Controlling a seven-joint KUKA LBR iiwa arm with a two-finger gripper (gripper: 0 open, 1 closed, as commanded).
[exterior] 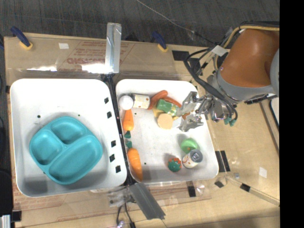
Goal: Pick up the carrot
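camera view: tan bench w/ 2 white bins, dark carpet behind.

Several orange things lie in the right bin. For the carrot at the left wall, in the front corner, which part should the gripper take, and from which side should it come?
Judging from its pose, grip the carrot across its thick middle, coming straight down from above. It lies lengthwise along the right bin's left wall, so one finger has little room there; the fingers should close across its narrow width. The gripper is now far away, across the bin.

The arm reaches in from the right, its hand tilted low.
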